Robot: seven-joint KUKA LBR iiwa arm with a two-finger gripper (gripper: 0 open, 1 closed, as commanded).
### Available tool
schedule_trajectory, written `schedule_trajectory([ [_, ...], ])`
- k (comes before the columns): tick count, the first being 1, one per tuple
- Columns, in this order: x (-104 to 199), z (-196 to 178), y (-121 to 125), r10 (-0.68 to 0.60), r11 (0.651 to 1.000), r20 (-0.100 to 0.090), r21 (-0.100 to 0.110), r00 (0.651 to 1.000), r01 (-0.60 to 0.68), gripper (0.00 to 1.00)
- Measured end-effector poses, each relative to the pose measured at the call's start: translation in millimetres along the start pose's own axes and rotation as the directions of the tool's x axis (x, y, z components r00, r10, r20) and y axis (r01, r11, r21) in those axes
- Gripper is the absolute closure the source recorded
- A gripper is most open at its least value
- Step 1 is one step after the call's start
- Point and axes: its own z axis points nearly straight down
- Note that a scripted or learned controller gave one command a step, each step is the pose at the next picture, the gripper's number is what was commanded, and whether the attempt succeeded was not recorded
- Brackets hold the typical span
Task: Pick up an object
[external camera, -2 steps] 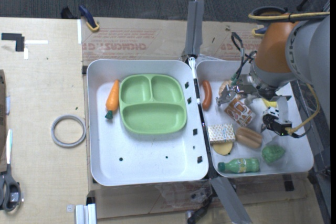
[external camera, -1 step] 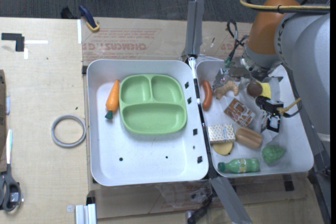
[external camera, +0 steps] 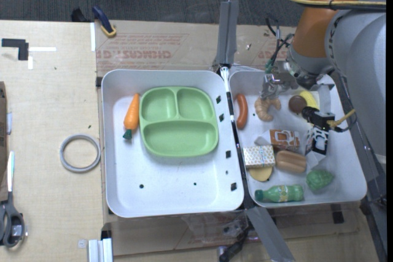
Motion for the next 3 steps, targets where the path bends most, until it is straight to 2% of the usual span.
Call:
schedule_trajectory([
  [1,-71.6,-13.7,-19.5,0.02,1.0,-0.002,0.013,1.0,-0.02,1.0],
  [2,-72.3,-23.6,-18.9,0.02,1.0,-0.001,0.011,1.0,-0.02,1.0],
  [3,-72.3,-23.5,-18.9,0.02,1.0,-0.001,0.012,1.0,-0.02,0.0],
])
